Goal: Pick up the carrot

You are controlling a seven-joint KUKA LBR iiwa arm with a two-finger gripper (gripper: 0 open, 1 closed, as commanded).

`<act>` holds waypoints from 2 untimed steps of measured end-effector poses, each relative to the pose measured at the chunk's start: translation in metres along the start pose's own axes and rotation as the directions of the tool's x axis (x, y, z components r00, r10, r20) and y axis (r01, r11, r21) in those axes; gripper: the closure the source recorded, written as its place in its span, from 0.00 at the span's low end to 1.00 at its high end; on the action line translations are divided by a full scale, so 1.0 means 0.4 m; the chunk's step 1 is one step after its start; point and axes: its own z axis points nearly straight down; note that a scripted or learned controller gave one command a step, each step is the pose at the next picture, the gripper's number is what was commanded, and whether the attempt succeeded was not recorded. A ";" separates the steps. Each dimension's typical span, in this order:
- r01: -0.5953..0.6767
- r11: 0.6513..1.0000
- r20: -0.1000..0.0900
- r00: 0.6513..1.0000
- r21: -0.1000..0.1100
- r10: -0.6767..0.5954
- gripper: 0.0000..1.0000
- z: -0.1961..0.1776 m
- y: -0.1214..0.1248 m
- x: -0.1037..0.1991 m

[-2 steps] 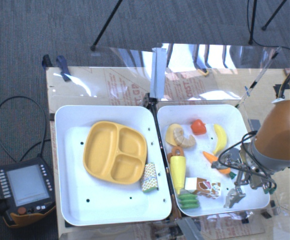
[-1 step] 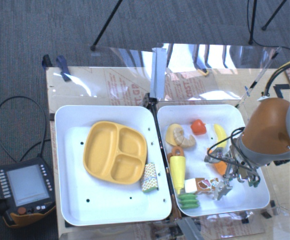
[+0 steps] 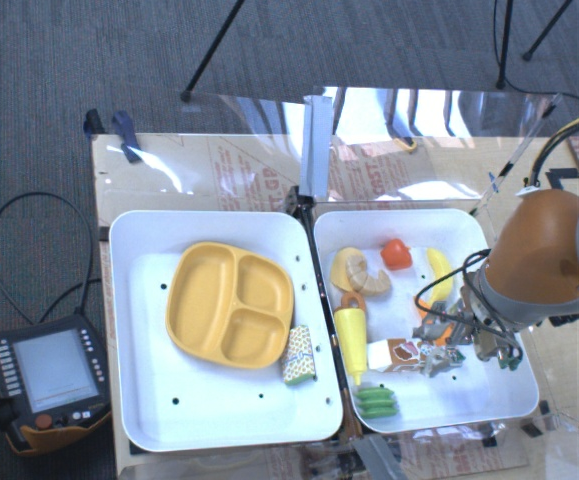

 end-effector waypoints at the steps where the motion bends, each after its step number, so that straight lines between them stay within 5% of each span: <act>1: -0.134 0.991 0.008 0.991 0.000 0.134 1.00 -0.209 0.162 0.003; 2: -0.376 0.926 0.002 0.926 0.001 0.376 1.00 -0.253 0.274 0.107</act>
